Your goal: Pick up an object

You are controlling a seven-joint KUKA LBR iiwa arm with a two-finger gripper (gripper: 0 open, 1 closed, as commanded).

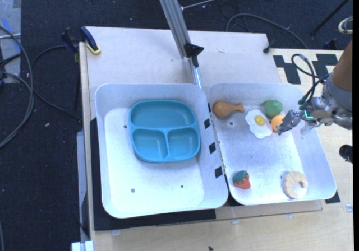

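I have the gripper (289,121) low in the right bin (314,160), right beside a small orange piece (277,123) that lies between the fried egg (258,124) and the green ball (273,107); I cannot tell how the jaws stand. To pick cleanly I would centre over the orange piece alone; the egg touches it on the left, so I would descend straight and close slowly.
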